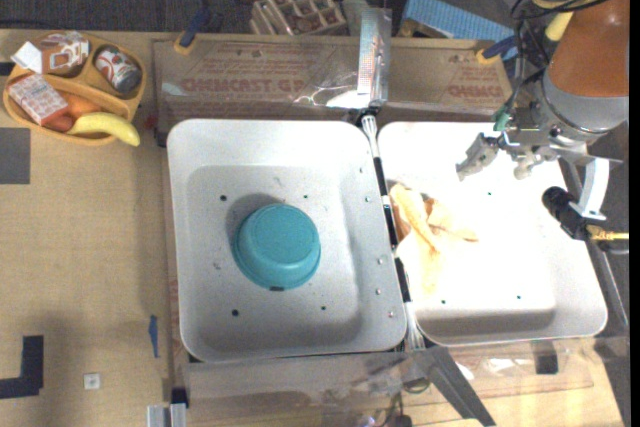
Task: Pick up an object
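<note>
Fingers (474, 161): spread apart, pinching nothing
Gripper (500, 160): above right bin (520, 315)
Banana peel (430, 225): right bin's left side
Bowl (279, 245): left bin (200, 165)

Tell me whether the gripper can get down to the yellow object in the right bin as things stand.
Probably yes. The gripper hangs open over the right bin, and the yellow object lies uncovered by the bin's left wall, which might crowd a finger.
</note>
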`<state>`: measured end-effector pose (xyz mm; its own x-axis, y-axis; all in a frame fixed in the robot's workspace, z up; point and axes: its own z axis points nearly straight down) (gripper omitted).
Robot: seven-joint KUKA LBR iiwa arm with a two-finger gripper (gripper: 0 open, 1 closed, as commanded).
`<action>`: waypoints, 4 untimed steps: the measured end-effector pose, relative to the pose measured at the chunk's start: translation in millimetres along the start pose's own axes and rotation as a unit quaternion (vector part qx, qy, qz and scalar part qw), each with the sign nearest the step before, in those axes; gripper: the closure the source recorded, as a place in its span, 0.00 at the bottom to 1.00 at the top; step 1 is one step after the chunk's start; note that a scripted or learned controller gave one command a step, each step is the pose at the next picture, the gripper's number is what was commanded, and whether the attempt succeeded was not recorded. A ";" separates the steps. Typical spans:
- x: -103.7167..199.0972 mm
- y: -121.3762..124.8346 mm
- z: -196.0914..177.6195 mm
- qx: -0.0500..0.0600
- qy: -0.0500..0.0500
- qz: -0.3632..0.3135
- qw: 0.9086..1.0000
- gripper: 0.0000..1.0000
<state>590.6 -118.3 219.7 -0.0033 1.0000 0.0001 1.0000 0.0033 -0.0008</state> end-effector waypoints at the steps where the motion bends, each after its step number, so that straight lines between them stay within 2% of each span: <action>1: 21.2 -31.1 104.5 -0.001 0.000 -0.036 0.999 0.00; 2: 3.2 -6.5 127.5 -0.007 0.000 -0.041 0.999 0.00; 3: 1.2 -4.8 115.6 -0.011 0.000 -0.038 0.999 1.00; 4: 48.3 45.7 34.2 -0.001 -0.001 -0.204 0.979 1.00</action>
